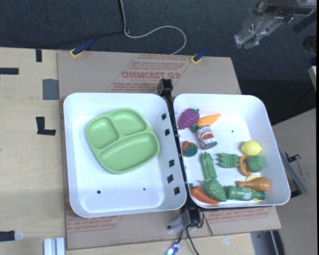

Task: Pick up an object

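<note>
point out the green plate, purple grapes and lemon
green plate (pixel 123 140): camera view, middle of its dividers.
purple grapes (pixel 188 118): camera view, centre of the bunch.
lemon (pixel 251 147): camera view, centre of its yellow skin.

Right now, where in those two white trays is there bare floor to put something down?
Left bin: a wide bare strip along its near edge below the green divided plate, plus a bare band along its far edge. Right bin: only the far right corner, beyond the lemon, is open. Its near half is packed with toy food.

Dark blue carpet (pixel 53 9) behind a pale wooden bench (pixel 21 163) under a cardboard sheet (pixel 143 73).
</note>
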`<action>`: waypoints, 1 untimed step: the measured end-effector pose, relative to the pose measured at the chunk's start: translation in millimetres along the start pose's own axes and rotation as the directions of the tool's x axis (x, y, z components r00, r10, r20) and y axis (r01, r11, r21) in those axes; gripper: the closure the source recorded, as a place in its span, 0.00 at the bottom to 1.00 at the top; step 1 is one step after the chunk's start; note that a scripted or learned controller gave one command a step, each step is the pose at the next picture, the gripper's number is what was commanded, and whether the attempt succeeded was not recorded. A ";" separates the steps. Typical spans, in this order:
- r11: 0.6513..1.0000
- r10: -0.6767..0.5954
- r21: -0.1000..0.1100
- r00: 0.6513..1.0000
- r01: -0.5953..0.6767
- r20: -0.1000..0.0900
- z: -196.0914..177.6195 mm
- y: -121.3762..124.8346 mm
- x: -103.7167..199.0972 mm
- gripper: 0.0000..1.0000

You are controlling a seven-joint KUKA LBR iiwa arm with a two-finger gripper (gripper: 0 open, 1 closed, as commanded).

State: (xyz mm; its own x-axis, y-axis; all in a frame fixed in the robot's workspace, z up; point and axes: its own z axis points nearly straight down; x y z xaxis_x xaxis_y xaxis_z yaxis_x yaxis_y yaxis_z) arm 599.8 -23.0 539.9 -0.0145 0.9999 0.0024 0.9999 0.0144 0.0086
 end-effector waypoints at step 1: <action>1.000 0.014 0.010 1.000 -0.014 0.002 3.3 -84.9 -16.6 1.00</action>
State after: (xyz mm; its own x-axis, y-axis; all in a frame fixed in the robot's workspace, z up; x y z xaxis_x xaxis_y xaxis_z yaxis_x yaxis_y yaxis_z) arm 515.3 -40.9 535.9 -0.0001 1.0000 0.0009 1.0000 0.0001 -0.0013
